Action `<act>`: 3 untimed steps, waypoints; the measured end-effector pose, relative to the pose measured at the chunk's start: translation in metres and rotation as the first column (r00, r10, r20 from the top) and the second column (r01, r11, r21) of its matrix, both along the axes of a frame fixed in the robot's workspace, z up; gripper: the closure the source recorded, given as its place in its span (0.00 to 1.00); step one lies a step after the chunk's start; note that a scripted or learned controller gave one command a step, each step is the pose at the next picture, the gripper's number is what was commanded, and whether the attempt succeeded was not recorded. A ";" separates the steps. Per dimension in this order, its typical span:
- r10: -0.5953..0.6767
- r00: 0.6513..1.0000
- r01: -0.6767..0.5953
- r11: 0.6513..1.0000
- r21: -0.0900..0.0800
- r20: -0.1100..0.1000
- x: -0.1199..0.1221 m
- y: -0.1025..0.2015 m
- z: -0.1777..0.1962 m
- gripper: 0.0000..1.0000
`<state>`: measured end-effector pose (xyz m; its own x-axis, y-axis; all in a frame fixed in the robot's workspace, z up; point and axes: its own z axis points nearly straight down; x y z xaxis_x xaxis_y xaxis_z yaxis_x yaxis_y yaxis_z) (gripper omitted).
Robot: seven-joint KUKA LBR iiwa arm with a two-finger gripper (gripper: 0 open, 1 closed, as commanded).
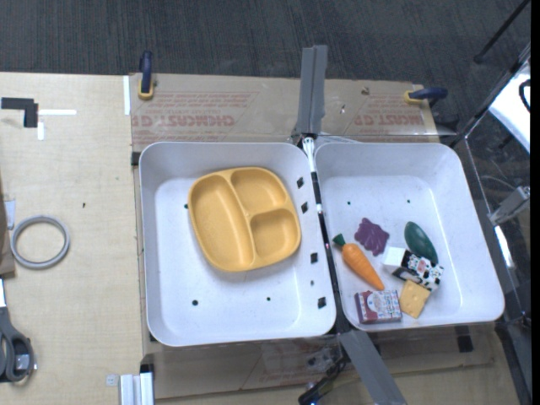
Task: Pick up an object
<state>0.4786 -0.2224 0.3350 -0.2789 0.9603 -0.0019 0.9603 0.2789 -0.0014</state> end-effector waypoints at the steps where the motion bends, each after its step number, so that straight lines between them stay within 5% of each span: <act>1: -0.287 0.958 0.287 0.958 0.001 -0.003 0.011 0.001 -0.134 0.00; 2: -0.617 0.787 0.617 0.787 0.001 -0.007 0.032 0.015 -0.224 0.00; 3: -0.615 0.788 0.615 0.788 -0.002 -0.007 0.032 0.014 -0.215 1.00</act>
